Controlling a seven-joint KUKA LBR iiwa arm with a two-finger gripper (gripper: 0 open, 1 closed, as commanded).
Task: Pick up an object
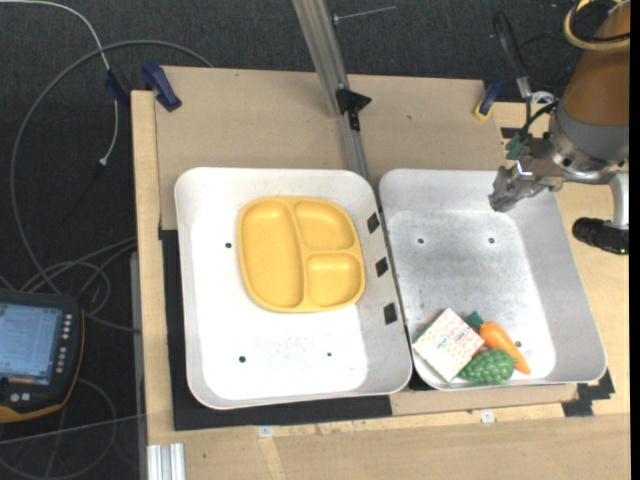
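In the near corner of the right bin (470, 258) lie three small objects close together: a pale speckled card-like block (449, 343), an orange carrot-shaped toy (503, 343) and a green bumpy toy (489, 367). My gripper (507, 190) hangs over the far right part of that bin, well away from these objects, with nothing visible in it. The grey arm with its orange band (600, 78) reaches in from the right.
The left bin (210, 298) holds a yellow three-compartment plate (300, 252). A metal post (325, 38) rises at the back between the bins. Blue clamps sit on the bench's far edge, and cables and a pendant (35, 353) lie to the left.
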